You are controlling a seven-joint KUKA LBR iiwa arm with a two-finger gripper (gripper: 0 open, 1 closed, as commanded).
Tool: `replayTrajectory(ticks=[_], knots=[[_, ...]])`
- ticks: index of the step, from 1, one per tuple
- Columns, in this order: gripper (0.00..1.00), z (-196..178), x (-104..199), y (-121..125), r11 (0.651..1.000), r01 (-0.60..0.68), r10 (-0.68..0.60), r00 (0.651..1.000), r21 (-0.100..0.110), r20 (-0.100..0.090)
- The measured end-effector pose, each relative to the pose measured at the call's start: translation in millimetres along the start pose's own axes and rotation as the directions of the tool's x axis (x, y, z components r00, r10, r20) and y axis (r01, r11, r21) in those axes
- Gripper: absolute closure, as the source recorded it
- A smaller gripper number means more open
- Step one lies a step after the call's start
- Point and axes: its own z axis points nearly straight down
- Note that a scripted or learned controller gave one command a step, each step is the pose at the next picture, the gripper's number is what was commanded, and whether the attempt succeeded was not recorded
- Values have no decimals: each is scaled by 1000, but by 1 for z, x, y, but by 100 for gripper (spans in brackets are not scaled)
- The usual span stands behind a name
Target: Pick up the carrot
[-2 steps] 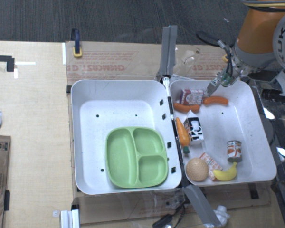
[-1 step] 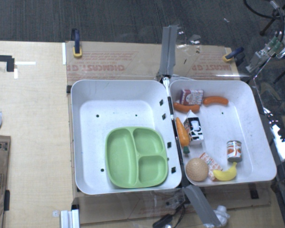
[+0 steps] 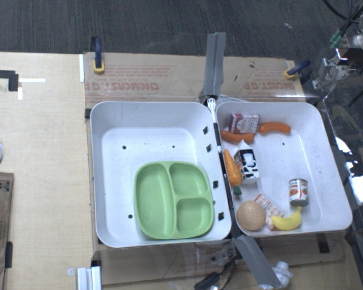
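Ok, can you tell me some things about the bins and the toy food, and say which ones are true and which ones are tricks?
1. The carrot lies in the right bin, close along its left wall. True.
2. The green plate sits in the right bin. False: it is in the left bin.
3. The banana lies near the right bin's front edge, beside a round tan ball. True.
4. The carrot is on the green plate. False: it lies on the right bin's floor, next to a small black and white carton.
5. The small can stands in the left bin. False: it is in the right bin.
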Motion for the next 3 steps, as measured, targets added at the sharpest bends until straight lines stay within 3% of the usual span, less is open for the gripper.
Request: replayTrajectory(ticks=[1, 2, 3], knots=[[100, 77, -53, 20, 977, 212, -212, 977, 0, -1], [100, 113, -70, 35, 859, 512, -512, 859, -2, 0], [100, 62, -70, 14, 651, 759, -759, 651, -4, 4]])
